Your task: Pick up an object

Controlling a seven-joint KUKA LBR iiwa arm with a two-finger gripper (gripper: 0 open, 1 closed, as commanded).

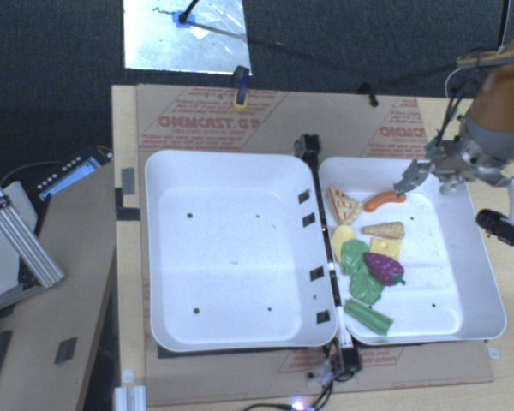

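Two-finger grey metal gripper [409, 181] over right white bin [463, 255], tip touching the orange carrot-shaped plastic toy [383, 200] just below-left of it. Can't tell grip state. Purple grape bunch [383, 268] further below.

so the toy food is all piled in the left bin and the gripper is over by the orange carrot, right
Not quite: the toy food lies in the right bin, not the left bin. The camera view shows the pieces clustered along that bin's left side, the purple piece among them. The rest holds: the gripper is by the orange carrot.
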